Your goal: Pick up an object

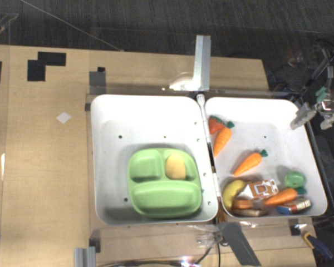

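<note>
We judge the task barely begun: our gripper [313, 112] sits at the right bin's [267, 107] far right rim, carrying nothing, and we cannot tell from here how it is set. Every candidate lies down and to its left on the bin floor, well apart from it: one carrot [248, 162] nearest, two more carrots [220, 138] by the divider, and a pile with a banana [231, 192] and a green piece [294, 178] along the near wall. We have yet to choose one, descend, grasp and lift; the green tray [162, 196] with its yellow item [176, 166] lies farther left in the other bin.
</note>
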`<state>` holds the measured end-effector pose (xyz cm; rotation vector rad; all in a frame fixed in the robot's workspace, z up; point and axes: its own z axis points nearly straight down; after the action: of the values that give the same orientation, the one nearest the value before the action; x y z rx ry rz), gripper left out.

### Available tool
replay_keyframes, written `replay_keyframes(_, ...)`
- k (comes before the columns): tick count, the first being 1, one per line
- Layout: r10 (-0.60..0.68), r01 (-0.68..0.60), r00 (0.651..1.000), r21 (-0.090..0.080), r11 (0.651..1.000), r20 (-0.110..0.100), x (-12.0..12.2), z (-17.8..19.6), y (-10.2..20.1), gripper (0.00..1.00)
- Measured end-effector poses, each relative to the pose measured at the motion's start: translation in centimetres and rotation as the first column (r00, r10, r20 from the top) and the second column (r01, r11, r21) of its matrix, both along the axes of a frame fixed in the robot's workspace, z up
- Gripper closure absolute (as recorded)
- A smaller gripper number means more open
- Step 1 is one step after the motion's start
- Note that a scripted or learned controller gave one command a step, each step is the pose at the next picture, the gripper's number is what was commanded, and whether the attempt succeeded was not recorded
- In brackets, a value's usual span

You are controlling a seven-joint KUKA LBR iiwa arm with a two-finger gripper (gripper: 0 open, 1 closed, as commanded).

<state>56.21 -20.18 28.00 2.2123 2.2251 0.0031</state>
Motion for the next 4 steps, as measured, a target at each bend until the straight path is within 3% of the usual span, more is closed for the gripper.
replay_keyframes(1,-0.074,0.074,0.997,0.001,0.997,-0.002,-4.2,-12.7,-0.4,0.0)
replay_keyframes(2,0.073,-0.073,0.997,0.0,0.997,0.001,-1.7,-18.5,0.7,0.0)
replay_keyframes(3,0.111,-0.111,0.994,0.001,0.994,0.001,-2.5,-15.7,4.2,0.0)
replay_keyframes(4,0.278,-0.277,0.961,-0.006,0.961,0.011,-0.8,-18.7,9.3,0.0)
